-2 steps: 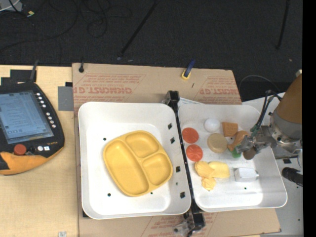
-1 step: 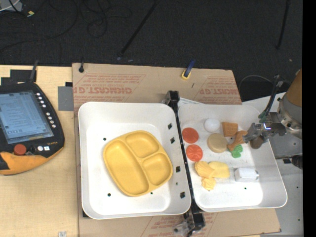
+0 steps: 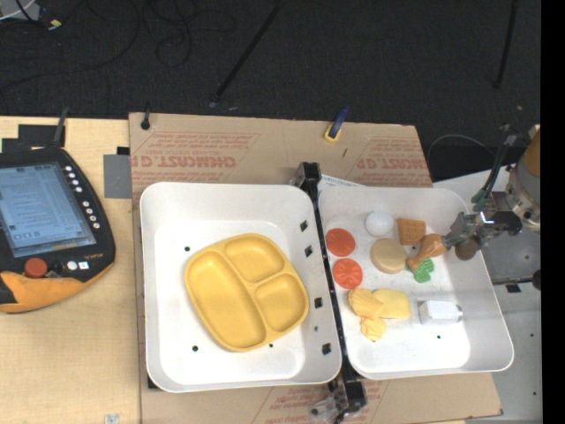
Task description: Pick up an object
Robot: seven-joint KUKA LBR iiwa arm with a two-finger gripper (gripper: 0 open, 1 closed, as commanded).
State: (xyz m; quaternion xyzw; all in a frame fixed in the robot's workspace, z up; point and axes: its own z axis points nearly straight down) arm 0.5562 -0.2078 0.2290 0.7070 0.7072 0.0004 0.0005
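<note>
We saw even overhead light, bright on the two white bins [image 3: 229, 203] and the cardboard [image 3: 265, 148], while the background above stayed nearly black. The bin floors were close to washed out, with soft shadows under their rims. The yellow tray [image 3: 245, 290] carried a mild sheen. We found the gripper [image 3: 472, 228] slightly blurred and the overall focus soft.

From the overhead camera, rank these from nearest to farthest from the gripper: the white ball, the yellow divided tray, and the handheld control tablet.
Measured from the gripper at the right bin's right edge:
1. White ball, in the right bin, upper middle.
2. Yellow divided tray, in the left bin.
3. Control tablet, on the bench at the far left.
</note>
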